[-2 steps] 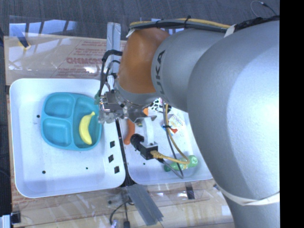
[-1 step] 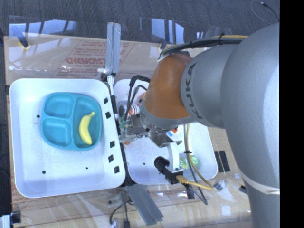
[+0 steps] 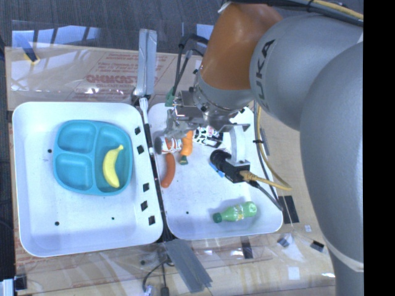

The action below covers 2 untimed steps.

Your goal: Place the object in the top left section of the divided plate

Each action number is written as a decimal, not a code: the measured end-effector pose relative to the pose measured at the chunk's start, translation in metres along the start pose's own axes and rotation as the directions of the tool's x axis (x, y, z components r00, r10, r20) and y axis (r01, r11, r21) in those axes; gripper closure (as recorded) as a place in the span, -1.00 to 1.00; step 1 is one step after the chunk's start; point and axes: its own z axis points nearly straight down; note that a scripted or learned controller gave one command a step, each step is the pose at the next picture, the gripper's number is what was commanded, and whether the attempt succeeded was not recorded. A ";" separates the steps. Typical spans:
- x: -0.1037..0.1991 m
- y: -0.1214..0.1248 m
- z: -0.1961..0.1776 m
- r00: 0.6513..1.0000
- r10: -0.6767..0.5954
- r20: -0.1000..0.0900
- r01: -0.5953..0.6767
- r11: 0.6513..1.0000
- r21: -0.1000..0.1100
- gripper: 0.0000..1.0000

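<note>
**Desk:** While you are watching the feed, where is the carrot sitting?

**Operator:** I am seeing the small carrot (image 3: 187,145) lying in the right bin (image 3: 203,224), off to the right of the divided plate (image 3: 74,165) and a little above the plate's middle. Its long axis is running nearly up and down the view. The green stub end is pointing toward the near edge of the bench and the orange end is pointing up under the gripper (image 3: 180,127).

**Desk:** Is the claw gripping it?

**Operator:** I am not able to tell whether the claw is open or closed. It is hanging right over the carrot's upper end, and the wrist is blocking my look at it. I am not seeing the carrot held.

**Desk:** Give me a count.

**Operator:** I am counting two white bins. The plate is resting in the left bin (image 3: 37,227), which is holding one blue plate and one banana (image 3: 112,165). The banana is lying in the plate's large right section, lengthwise up and down, with its upper tip leaning right. The right bin is holding three loose things. One is the small carrot. One is a longer orange piece (image 3: 167,171), lying between the plate and the carrot, just beside the carrot and almost parallel to it. One is a green bottle (image 3: 235,213), lying on its side farther right of the plate and lower, well apart from the carrot.
</note>
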 end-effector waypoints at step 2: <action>-0.099 0.047 -0.020 0.994 -0.114 0.000 0.114 0.994 0.000 1.00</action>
